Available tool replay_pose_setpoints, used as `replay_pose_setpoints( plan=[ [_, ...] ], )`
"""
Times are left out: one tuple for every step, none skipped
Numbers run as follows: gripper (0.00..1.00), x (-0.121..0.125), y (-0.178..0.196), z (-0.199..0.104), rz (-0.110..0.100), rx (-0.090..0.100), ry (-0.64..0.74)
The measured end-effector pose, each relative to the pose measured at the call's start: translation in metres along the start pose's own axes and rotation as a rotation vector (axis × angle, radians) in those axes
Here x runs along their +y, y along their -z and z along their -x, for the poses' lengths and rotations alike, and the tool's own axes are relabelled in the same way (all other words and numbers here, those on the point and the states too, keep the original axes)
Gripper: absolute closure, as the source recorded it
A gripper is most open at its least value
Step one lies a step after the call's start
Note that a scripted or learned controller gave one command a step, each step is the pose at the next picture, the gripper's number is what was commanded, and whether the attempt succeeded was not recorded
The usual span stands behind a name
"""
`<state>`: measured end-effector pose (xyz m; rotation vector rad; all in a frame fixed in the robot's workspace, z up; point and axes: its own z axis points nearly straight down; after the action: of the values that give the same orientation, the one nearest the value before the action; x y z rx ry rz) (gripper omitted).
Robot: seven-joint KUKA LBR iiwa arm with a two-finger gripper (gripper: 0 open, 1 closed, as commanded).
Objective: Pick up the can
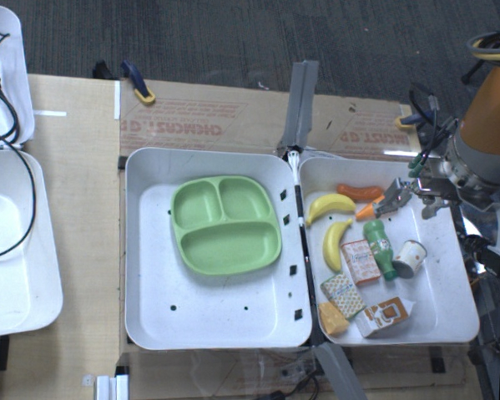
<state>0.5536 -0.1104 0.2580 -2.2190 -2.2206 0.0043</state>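
Note:
The can [410, 258] is a small white cylinder lying on its side in the right bin [453, 314], just right of a green bottle [379, 249]. My gripper [413, 199] hangs over the back of that bin, above and slightly behind the can. It is open, with one finger near the carrot's end and the other toward the bin's right side. Nothing sits between the fingers. The grey arm with its orange band [493, 107] comes in from the right.
The right bin also holds two bananas [332, 220], an orange carrot [359, 192], a red and white box [361, 263], a patterned packet [342, 293], a yellow piece [334, 319] and a brown carton [386, 315]. A green divided plate [225, 225] lies in the left bin [144, 298].

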Motion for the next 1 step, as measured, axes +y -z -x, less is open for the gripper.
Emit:
replay_pose_setpoints(
  plan=[
    [0.00,-0.0387,0.0473,0.0304,0.003,-0.001,0.109]
  ],
)
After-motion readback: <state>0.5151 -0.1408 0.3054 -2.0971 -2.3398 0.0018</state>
